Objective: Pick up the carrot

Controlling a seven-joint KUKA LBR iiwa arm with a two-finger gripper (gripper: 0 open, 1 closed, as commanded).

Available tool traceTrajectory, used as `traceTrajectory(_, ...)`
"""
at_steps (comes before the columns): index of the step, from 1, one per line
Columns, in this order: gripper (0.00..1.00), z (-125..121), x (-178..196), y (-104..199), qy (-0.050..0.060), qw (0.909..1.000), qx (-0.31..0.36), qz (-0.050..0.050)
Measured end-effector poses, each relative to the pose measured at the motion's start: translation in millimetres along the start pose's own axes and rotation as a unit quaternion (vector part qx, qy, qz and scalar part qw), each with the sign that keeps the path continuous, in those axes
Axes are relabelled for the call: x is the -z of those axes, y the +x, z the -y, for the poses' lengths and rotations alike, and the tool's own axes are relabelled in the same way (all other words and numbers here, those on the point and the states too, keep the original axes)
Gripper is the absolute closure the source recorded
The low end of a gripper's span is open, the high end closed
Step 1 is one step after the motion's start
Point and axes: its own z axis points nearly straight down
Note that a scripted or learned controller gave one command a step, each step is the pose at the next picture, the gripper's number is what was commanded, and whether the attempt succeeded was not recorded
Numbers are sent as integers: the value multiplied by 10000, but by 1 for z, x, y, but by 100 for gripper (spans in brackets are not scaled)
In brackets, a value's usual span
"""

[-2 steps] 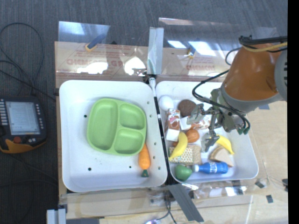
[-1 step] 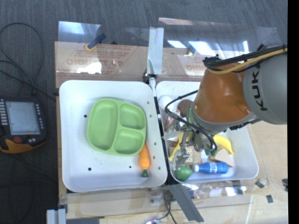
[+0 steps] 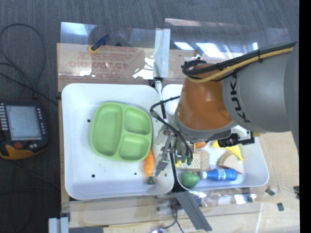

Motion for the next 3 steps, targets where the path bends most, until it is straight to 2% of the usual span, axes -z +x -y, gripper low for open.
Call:
traceTrajectory(1,0,-4,0,2,8,9944,1060,1)
traceTrajectory(2,0,10,0,-1,1,9964,851,1)
traceTrajectory(3,0,-24,0,9,1,9980,624,-2)
